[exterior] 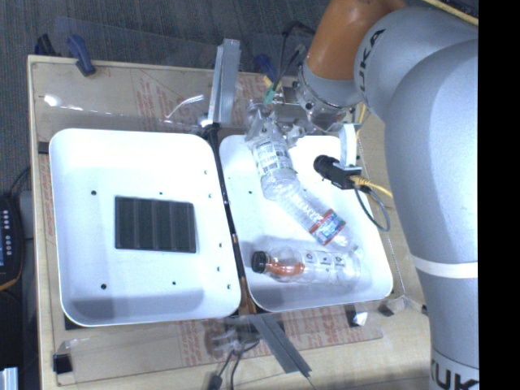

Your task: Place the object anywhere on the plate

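A dark ribbed rectangular plate point(154, 223) lies flat in the middle of the left bin point(81, 161). My gripper point(270, 120) hangs over the far end of the right bin point(374, 279). Directly under it a clear ribbed plastic bottle point(275, 167) stands tilted, its upper end reaching up into the gripper's body. The contact point is hidden by glare and clutter. A second clear bottle with a red and blue label point(317, 216) lies slanted just beyond the first one's lower end. A third bottle with a black cap and orange liquid point(301, 265) lies along the bin's near side.
A black divider point(227, 210) separates the two bins. The arm's orange band point(345, 23) and grey body point(431, 177) cover the right side. A black cable plug point(335, 171) hangs over the right bin's far right corner. A metal bar point(223, 84) stands behind the bins.
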Tool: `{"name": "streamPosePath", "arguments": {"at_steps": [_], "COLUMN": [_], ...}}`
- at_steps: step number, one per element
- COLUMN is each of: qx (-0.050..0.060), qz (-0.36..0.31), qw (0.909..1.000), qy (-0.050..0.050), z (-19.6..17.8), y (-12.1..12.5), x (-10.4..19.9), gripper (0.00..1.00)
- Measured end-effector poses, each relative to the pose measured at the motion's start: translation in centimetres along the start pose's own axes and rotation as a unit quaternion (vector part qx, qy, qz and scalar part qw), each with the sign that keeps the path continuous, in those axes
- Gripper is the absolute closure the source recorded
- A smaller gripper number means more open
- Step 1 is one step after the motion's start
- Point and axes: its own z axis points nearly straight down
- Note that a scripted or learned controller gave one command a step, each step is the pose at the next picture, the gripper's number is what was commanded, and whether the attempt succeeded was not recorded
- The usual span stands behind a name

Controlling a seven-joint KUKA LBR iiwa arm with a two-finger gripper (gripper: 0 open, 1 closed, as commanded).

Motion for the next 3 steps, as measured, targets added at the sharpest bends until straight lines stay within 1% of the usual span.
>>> {"name": "streamPosePath", "arguments": {"at_steps": [1,2,3], "qx": [0.0,0.002,0.001], "qz": [-0.056,-0.056,-0.247], "qw": [0.9985,0.9984,0.9689], "qy": [0.0,0.0,0.0], "z": [-1.1,-2.0,3.1], "y": [-4.4,-4.4,-6.5], "x": [4.6,4.5,8.6], "gripper": [1.0,1.0,1.0]}}
